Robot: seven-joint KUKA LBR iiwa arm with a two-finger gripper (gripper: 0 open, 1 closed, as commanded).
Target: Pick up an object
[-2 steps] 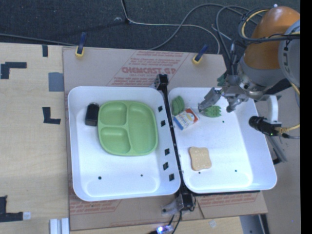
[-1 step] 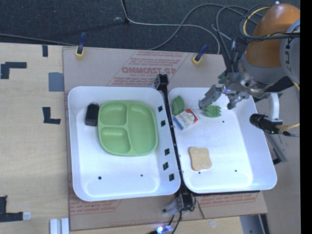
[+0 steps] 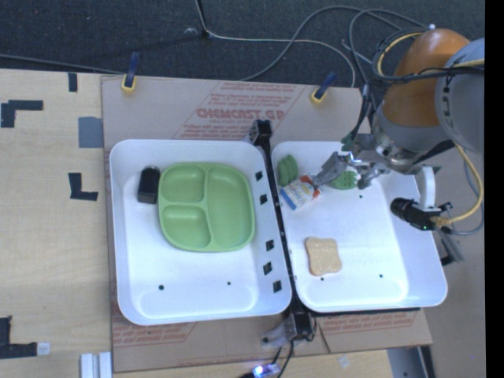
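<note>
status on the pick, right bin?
Tool low in the right white bin, beside the small red-white-blue packet; grip unclear. Green leafy pieces crowd it. Tan bread slice sits apart.

left bin (image 3: 126, 211) — green tray (image 3: 207, 207) | black block (image 3: 148, 185) beside it

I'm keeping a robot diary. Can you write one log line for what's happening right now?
arm: over right bin | gripper: by small packet and green items | toast: untouched | left bin: green tray, black block
</note>
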